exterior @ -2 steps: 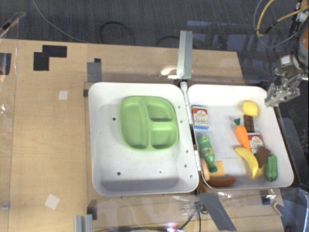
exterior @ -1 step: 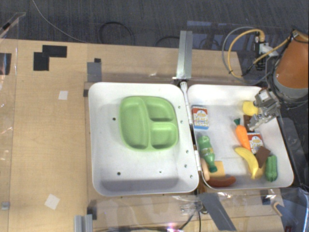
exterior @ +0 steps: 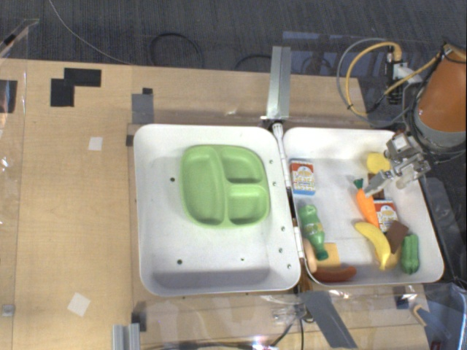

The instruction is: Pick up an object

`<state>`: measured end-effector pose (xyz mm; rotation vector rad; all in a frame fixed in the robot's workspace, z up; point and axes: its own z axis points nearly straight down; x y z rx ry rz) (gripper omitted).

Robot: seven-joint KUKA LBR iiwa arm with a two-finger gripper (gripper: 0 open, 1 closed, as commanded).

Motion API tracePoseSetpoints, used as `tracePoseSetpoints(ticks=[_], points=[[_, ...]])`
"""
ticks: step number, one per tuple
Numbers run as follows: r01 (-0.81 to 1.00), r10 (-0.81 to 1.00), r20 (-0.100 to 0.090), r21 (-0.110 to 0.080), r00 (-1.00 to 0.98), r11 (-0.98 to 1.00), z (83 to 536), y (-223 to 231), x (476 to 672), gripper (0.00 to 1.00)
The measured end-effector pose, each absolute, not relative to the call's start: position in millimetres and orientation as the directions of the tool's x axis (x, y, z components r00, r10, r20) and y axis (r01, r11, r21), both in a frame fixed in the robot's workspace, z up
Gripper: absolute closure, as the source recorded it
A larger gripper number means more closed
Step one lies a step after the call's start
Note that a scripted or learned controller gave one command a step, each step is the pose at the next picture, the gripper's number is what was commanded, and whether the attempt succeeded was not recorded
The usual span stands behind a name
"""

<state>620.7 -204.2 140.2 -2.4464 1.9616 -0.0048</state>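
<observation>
Hanging over the upper right part of the right bin [exterior: 427, 217], the tool [exterior: 379, 184] sits at the end of the grey arm with its orange band [exterior: 443, 100]; whether it is parted or closed cannot be told from this slant, and nothing is seen caught in it. Directly below its tip lies an orange carrot [exterior: 365, 204], its green top touching or almost under the tool. A yellow piece [exterior: 377, 162] rests just beside, toward the bin's far wall. Close to the carrot's lower end are a small red-and-white carton [exterior: 386, 214], a brown block [exterior: 396, 234], a yellow banana [exterior: 374, 242] and a dark green vegetable [exterior: 410, 254], all crowded together along the right side. Further left in the same bin stand a red-and-blue box [exterior: 303, 177], a green bottle [exterior: 311, 225], a tan block [exterior: 326, 253] and a brown sausage [exterior: 335, 273] near the front wall. Across the divider, the left bin [exterior: 153, 217] carries a green sectioned plate [exterior: 223, 184]. Both bins sit on the wooden tabletop [exterior: 66, 217], with black and yellow cables [exterior: 363, 60] looping behind the arm.
</observation>
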Motion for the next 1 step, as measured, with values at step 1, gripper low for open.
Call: tracePoseSetpoints(ticks=[1], points=[[-0.981,-0.982,0.013,-0.023,0.19,-0.191,97.3,-171.2,565.7,0.0]])
